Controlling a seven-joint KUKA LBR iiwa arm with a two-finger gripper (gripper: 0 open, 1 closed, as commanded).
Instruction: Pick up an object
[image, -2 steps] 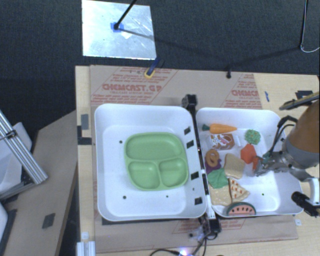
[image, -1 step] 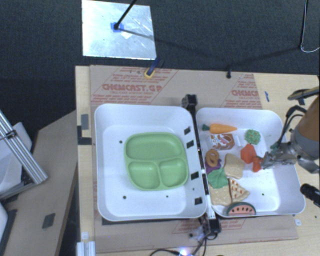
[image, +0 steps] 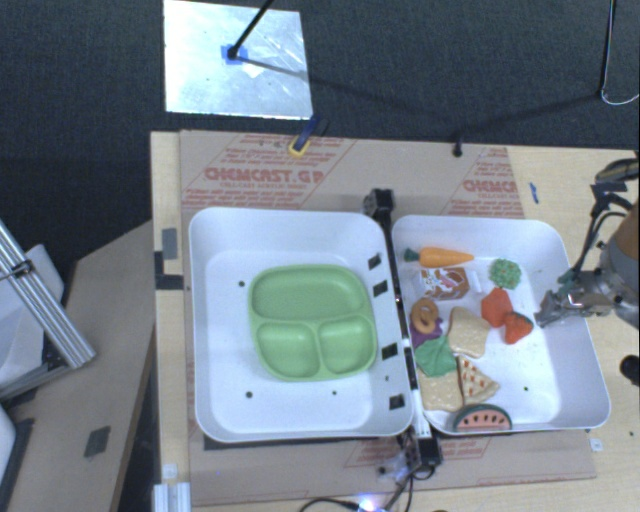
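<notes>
The right bin (image: 575, 385) holds several toy foods. A carrot (image: 445, 257) lies at its far left, with a green broccoli piece (image: 506, 272) to the right of it. Two red pieces (image: 497, 305) (image: 517, 328) sit in the middle right. A pretzel (image: 425, 316), a toast slice (image: 467, 332), a purple-and-green piece (image: 433, 355), a pizza slice (image: 476, 381) and a watermelon slice (image: 483, 418) lie along the bin's left and near side. My gripper (image: 553, 310) hangs over the bin's right part, just right of the red pieces, with nothing seen in it.
The left bin (image: 220, 300) carries a green divided plate (image: 305, 322). A black divider with clips (image: 392, 300) runs between the bins. Both bins rest on cardboard (image: 260, 170). A shiny sheet (image: 238, 60) lies beyond the bench.
</notes>
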